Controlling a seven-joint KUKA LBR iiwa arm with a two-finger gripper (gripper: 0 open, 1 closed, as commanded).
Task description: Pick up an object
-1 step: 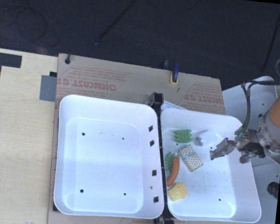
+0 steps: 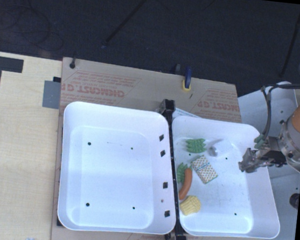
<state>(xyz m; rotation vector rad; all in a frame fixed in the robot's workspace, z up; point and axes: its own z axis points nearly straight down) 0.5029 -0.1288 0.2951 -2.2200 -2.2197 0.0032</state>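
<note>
**Patterned block lies left of the gripper, across bare bin floor**

The patterned block (image 2: pixel 204 169), a small checked box set on the diagonal, rests on the floor of the right bin (image 2: pixel 257 222), close to the divider between the two bins. Taking that block as the landmark: a green leafy piece (image 2: pixel 194 145) sits just above it, a small grey item (image 2: pixel 213 149) up and slightly right, an orange carrot-like piece (image 2: pixel 186 183) just below-left with its long axis running nearly along the divider, a second green piece (image 2: pixel 180 171) beside the carrot's upper end, and a yellow corn-like piece (image 2: pixel 190 205) below.

The gripper (image 2: pixel 248 162) hangs to the block's right and a little higher, near the bin's right wall, well apart from all the objects. At this size I cannot tell whether its fingers are spread or closed; nothing is seen between them.

The move, as I judge it, turns on this: every object lies leftward of the gripper, the block nearest. The block's long axis runs from upper-left to lower-right, so a grasp would likely want the fingers across the shorter width.

The left bin (image 2: pixel 74 210) is not involved.
</note>
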